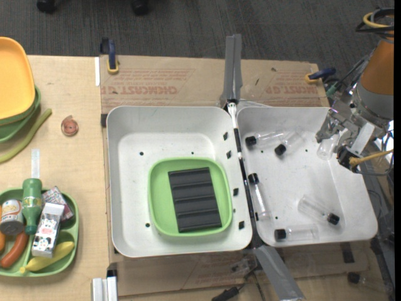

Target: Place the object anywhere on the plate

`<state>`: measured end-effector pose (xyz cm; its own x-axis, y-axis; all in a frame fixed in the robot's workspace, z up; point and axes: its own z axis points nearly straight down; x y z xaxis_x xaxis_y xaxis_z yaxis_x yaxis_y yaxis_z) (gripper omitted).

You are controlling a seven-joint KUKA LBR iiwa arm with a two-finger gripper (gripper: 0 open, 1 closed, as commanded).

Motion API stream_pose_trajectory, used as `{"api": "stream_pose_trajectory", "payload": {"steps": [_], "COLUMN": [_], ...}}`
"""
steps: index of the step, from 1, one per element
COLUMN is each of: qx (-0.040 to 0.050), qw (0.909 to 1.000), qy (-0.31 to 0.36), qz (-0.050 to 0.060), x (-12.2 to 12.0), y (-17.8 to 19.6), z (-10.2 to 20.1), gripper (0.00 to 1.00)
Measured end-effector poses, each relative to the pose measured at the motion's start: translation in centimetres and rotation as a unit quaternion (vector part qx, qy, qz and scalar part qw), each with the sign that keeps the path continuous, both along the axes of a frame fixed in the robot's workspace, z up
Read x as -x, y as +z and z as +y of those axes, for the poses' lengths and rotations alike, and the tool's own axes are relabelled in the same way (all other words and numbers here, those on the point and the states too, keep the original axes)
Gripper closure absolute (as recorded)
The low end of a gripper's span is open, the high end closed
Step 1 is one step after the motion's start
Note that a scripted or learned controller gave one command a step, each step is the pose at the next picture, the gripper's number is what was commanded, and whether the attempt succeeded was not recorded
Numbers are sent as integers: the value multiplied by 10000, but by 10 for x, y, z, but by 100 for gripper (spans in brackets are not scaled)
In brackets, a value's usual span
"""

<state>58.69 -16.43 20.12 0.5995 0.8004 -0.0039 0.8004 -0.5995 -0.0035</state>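
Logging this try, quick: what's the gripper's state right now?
Gripper: at the right bin's right edge; open or closed cannot be told, nor whether it holds anything.

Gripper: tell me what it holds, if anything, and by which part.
It cannot be told. The gripper sits at the right bin's far right edge, and nothing is clearly seen in it. The clear vials lie loose in that bin.

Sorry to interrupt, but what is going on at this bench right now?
The arm's gripper sits at the right bin's far right edge. Several clear tubes with black caps lie scattered in that bin. The green plate in the left bin carries a dark ridged block, and no tube is on it yet.
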Motion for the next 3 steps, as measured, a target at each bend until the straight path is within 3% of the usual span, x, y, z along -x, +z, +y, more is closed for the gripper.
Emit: {"api": "stream_pose_trajectory", "payload": {"steps": [1,2,3], "qx": [-1,1,3], "qw": [10000,9998,9985], "qy": [-3,-191,-540], "qz": [-2,-6,-7], "x": [0,41,52], "y": [0,71,99], "z": [0,-40,-49], "gripper": [0,0,0]}}
